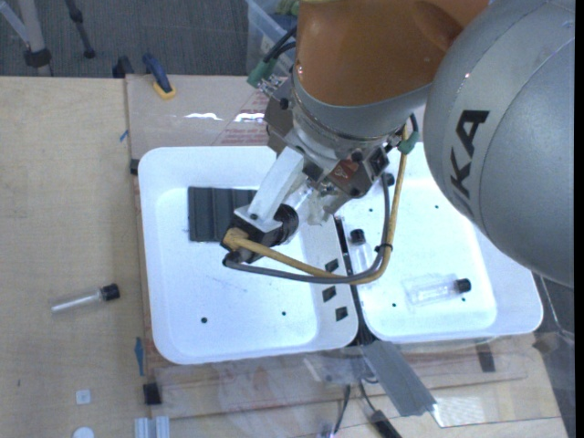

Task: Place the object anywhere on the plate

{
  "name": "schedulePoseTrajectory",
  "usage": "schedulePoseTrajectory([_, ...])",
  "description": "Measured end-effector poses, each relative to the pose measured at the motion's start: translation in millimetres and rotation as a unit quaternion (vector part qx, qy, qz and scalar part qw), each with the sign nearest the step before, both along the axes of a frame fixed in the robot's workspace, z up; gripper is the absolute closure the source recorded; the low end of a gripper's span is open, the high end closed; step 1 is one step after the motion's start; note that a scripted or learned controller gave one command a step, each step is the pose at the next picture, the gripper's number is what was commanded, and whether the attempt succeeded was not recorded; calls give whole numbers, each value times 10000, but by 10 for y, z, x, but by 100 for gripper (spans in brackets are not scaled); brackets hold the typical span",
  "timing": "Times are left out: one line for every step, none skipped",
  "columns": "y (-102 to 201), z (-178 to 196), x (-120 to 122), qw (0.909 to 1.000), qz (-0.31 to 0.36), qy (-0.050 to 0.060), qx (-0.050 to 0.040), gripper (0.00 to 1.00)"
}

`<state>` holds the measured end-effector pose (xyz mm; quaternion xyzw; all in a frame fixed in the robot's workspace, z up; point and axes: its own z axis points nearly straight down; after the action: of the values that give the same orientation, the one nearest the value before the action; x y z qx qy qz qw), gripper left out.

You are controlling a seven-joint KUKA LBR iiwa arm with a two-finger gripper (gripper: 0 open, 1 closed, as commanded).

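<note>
Grey arm (511, 108) looms over the counter (55, 199).
Gripper (321, 197) is over the left bin (182, 336), and I cannot tell the jaws' state; black-capped vial (436, 288) lies in the right bin (511, 313), dark ribbed plate (214, 213) in the left.

Black letters "KA" can be read on the arm's grey housing (520, 126).

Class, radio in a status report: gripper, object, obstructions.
Gripper over left bin, right side. Clear vial lies in right bin, apart from dark plate. Bin walls between them.
</note>
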<state>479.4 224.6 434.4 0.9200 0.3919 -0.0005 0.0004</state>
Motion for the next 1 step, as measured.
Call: schedulePoseTrajectory([-1, -1621, -10, 9964, 842, 25, -1, 100])
